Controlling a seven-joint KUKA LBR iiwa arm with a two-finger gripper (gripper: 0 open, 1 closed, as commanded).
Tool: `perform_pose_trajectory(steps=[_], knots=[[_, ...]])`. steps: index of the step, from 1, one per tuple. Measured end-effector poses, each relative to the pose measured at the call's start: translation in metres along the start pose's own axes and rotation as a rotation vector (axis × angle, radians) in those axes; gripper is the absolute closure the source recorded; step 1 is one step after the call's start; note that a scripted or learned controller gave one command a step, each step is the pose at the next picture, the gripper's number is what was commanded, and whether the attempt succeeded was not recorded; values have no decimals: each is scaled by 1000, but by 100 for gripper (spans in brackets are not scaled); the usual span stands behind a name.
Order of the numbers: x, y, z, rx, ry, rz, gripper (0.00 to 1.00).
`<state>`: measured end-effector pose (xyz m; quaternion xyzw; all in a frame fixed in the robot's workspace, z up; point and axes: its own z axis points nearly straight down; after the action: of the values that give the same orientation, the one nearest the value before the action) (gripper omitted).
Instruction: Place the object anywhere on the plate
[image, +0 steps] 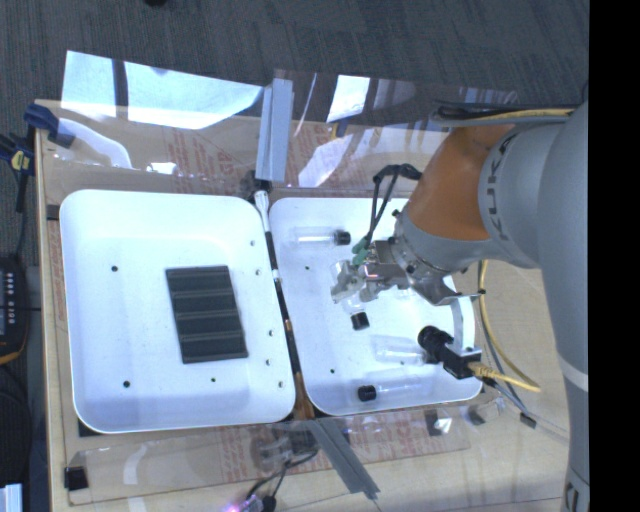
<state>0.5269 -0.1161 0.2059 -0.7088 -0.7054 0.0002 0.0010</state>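
Clear vials (318, 238) ring the hand (352, 284), grip state unclear; dark plate (206, 313) lies well apart.

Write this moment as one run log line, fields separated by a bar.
claw: over right white bin | dark ridged rectangular plate: left white bin | placement: not done

Slanted overhead view of both bins (160, 215)

Two white bins sitting side by side on bench: left bin (90, 300), right bin (310, 330). Grey metal bar (273, 130) lying behind them, pointing toward seam. Yellow cable (505, 377) trailing off right bin's near corner. Dark carpet (300, 40) showing beyond bench.
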Motion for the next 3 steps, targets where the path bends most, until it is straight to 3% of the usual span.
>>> perform_pose_trajectory(steps=[1, 2, 3], knots=[[125, -29, 16, 4, 0, -183, 100], [202, -52, 16, 5, -1, -137, 100], [292, -54, 83, 7, -2, 290, 100]])
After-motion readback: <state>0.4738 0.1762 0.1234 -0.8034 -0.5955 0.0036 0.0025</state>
